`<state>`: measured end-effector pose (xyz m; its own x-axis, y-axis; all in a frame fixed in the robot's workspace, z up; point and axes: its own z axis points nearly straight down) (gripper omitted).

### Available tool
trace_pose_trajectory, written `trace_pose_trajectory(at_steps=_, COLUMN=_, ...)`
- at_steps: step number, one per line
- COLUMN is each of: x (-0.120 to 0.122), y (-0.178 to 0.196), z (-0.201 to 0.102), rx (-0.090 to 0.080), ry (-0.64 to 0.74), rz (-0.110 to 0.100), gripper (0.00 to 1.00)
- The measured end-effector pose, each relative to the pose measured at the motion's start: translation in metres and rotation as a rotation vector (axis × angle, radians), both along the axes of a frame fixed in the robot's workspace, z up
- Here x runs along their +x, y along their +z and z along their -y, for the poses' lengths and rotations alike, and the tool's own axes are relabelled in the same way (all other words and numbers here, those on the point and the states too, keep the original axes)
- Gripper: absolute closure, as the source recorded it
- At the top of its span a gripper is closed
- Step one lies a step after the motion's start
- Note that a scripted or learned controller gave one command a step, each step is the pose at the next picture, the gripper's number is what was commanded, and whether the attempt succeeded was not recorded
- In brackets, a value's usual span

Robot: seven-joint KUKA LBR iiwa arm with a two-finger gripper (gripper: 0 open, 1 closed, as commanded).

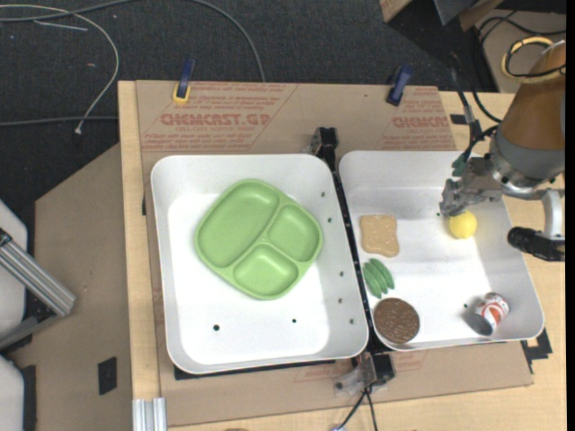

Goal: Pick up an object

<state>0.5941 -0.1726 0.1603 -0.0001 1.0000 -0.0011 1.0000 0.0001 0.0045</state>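
Overhead, a slanted view is showing a cardboard-covered table (269, 115) carrying two shallow white bins side by side. The landmark here is the right bin (422, 182). Reaching into its far right part, the grey and orange arm (535, 124) is lowering its hand (460, 200), which is sitting directly over a small yellow ball (463, 225), close enough that the two seem to be touching. Whether the hand is spread or clenched cannot be told from this angle, and the ball is not visibly between its fingers.

Other things are lying around the ball inside the right bin. A tan slice of toast (379, 233) is resting toward the bin's left wall, level with the ball. Just nearer the camera than the toast, a green leafy piece (378, 277) is lying, and nearer again a round brown disc (396, 320) is sitting against the bin's near rim. In the bin's near right corner, a small red and white object (490, 311) is lying, well apart from the ball.

To the left of the right bin, the left bin (180, 268) is holding a green divided plate (259, 238).
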Motion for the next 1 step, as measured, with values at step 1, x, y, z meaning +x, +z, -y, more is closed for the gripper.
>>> trace_pose_trajectory(at_steps=1, x=0.0078, y=0.0465, z=0.0025, rx=-0.001, ry=0.001, rz=0.002, gripper=1.0)
